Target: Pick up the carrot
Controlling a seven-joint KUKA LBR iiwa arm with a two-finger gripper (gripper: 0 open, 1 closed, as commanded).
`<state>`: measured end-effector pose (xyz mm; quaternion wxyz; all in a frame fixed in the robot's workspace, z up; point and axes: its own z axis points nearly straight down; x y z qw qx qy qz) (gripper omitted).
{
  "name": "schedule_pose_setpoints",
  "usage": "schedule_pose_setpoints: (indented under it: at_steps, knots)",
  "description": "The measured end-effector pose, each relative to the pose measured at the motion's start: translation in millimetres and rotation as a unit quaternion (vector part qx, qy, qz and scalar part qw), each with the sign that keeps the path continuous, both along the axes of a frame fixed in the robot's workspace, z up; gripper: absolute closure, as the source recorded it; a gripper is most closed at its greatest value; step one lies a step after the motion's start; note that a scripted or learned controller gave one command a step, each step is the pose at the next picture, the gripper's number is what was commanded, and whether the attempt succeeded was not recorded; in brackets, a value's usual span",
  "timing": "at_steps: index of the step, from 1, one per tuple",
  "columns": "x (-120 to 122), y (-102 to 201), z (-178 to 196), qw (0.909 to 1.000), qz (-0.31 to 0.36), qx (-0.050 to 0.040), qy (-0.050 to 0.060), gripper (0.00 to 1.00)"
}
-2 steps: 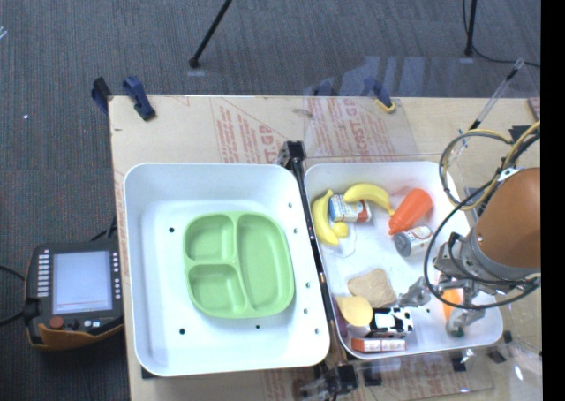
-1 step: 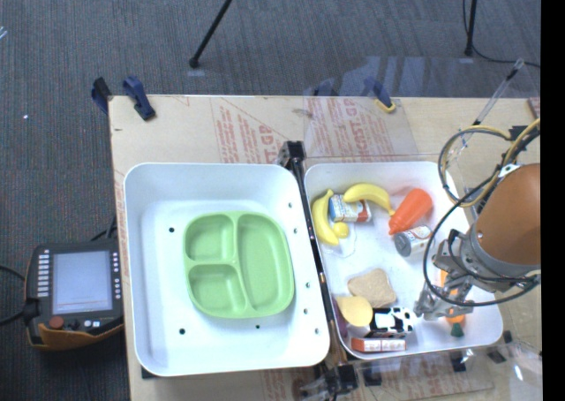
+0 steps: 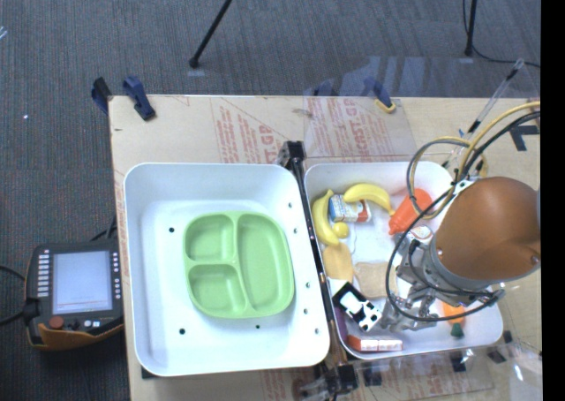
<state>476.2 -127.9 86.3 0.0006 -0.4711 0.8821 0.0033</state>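
We're looking down on the bench (image 3: 221,125) and the arm (image 3: 485,227) is deep in the right bin (image 3: 424,168), its orange-brown band covering much of that bin's right half. The end effector (image 3: 413,306) sits low under the wrist, near the bin's front edge, among cables and metal parts; we cannot tell how it is set or whether it touches anything, since the wrist hides it from above.

The carrot (image 3: 408,211) is there, bright orange, lying at a slant in the back part of the right bin, just left of the arm's band and partly tucked under a cable. It is up-frame of the end effector, apart from it.

Around it things are tight. A banana (image 3: 366,193) curves just to its left, a second yellow banana (image 3: 325,223) hugs the bin's left wall, and a small blue-and-white packet (image 3: 344,208) rests between them. A black-and-white spotted item (image 3: 357,306) lies by the front left corner.

The left bin (image 3: 141,258) carries a green divided plate (image 3: 240,264), with bare white floor around it. A tablet-like pendant (image 3: 78,289) rests off the bench on the left.
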Motion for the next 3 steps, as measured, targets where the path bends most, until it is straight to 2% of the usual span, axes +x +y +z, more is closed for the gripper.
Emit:
schedule_pose_setpoints:
  at_steps: [1,2,3]
  knots:
    - [0,-9,0,0.9921,0.125,-0.0006,-0.002,1.00]
    - [-1,-20,0,0.9541,0.299,0.0008,-0.002,1.00]
    - [49,28,16,0.9299,0.368,0.0014,-0.003,1.00]
